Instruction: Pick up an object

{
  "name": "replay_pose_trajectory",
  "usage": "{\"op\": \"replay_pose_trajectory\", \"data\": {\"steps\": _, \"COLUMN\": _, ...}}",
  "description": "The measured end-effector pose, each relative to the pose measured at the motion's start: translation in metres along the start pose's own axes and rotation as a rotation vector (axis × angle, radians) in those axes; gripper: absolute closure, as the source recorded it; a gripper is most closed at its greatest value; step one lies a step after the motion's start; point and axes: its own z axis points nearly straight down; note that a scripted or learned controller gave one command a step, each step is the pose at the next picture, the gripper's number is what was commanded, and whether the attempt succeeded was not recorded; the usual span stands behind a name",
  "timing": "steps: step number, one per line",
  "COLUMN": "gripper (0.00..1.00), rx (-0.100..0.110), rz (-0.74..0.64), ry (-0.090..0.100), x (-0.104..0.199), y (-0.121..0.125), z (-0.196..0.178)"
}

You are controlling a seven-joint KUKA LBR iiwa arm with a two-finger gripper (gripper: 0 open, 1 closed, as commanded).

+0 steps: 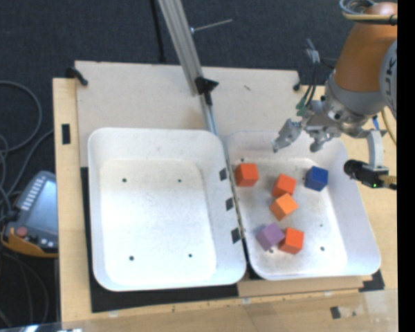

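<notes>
The right bin (pixel 346 254) holds several small blocks: an orange one (pixel 246 174) near its left wall, two orange ones (pixel 285 185) (pixel 284 205) in the middle, a blue one (pixel 317 178) to the right, a purple one (pixel 269 236) and an orange-red one (pixel 292 241) toward the front. My gripper (pixel 302 139) hangs over the bin's far edge, above and behind the blocks. Its two fingers are spread apart with nothing between them. No block touches it.
The left bin (pixel 104 185) sits beside the right one. A slanted aluminium post (pixel 183 40) rises from between the bins at the back. Cables and a teach pendant (pixel 33 209) lie on the floor at the left, off the bench.
</notes>
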Motion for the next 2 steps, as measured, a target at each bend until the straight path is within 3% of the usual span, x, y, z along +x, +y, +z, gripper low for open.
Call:
{"op": "replay_pose_trajectory", "data": {"steps": 1, "gripper": 0.0, "rx": -0.003, "rz": -0.005, "ry": 0.001, "x": 0.046, "y": -0.025, "z": -0.034}}
{"op": "replay_pose_trajectory", "data": {"steps": 2, "gripper": 0.0, "rx": 0.009, "rz": 0.004, "ry": -0.001, "x": 0.006, "y": -0.052, "z": 0.109}}
